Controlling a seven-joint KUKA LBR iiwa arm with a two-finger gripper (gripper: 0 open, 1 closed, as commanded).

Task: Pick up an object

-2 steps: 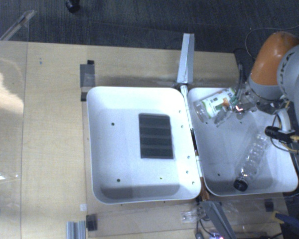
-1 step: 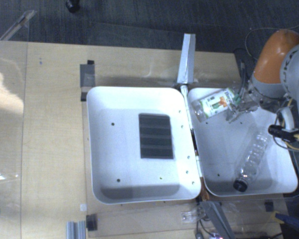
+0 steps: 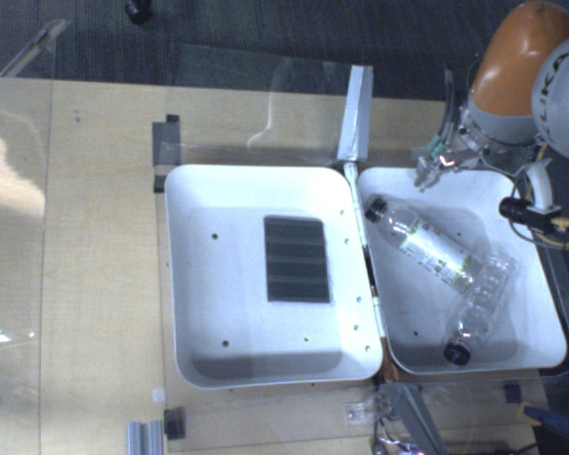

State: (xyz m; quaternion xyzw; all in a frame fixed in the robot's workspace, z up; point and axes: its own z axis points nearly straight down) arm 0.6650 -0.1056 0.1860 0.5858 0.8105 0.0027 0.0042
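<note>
Two clear plastic bottles lie in the right bin (image 3: pixel 541 344). One bottle (image 3: pixel 422 240) with a pale label lies at a slant, its black cap toward the bin's upper left corner. The other bottle (image 3: pixel 479 306) points its black cap at the near wall and meets the first at their bases. A dark ridged rectangular block (image 3: pixel 297 259) lies flat in the middle of the left bin (image 3: pixel 199 254). My gripper (image 3: pixel 434 167) hangs over the right bin's far rim, above and behind the labelled bottle, with nothing seen in it.
The grey arm with its orange band (image 3: pixel 517 60) comes in from the upper right, with a black cable (image 3: pixel 541 218) trailing over the right bin's edge. A metal post (image 3: pixel 356 112) stands behind the seam between the bins. A clear panel covers the bench at left.
</note>
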